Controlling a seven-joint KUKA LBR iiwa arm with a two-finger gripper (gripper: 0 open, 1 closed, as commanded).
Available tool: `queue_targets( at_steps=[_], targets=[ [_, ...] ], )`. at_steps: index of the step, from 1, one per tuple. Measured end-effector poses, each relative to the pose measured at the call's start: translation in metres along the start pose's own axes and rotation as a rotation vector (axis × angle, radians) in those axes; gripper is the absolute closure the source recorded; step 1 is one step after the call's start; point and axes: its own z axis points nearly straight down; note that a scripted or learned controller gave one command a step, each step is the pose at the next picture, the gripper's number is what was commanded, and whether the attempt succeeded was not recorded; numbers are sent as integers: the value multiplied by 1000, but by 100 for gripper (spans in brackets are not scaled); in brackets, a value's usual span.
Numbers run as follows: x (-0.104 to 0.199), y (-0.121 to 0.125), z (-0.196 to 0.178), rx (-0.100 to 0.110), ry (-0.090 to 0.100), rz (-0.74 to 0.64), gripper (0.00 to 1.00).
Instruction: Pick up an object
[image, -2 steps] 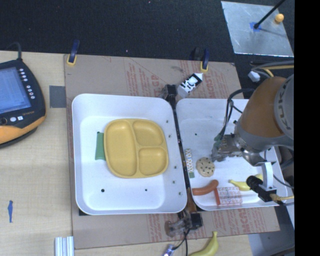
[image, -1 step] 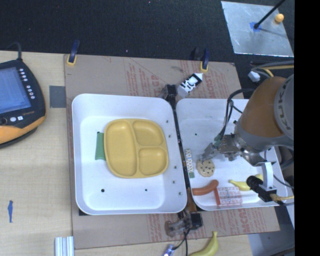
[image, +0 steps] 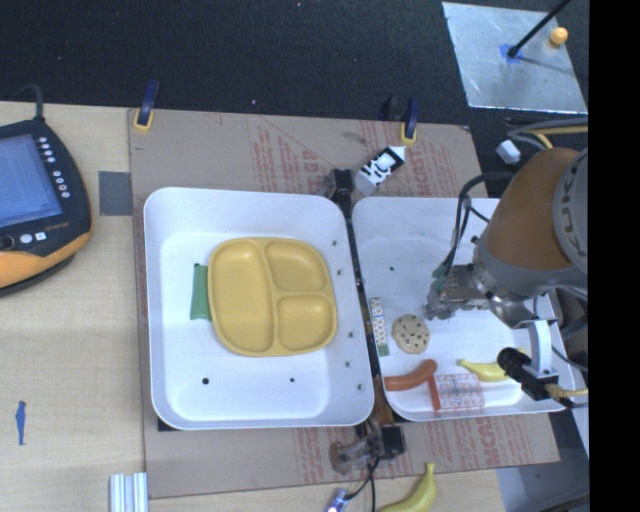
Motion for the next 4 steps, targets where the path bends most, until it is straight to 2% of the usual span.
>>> queue_targets(
  at_steps=[1, 2, 3, 4],
  targets=[
    [0, 0, 0, 0, -1, -1, 0],
    [3, 0, 37, 14, 15, 16, 0],
    [2, 1, 27, 15, 15, 15, 100],
    [2, 1, 27, 16, 15, 14, 0]
  ],
)
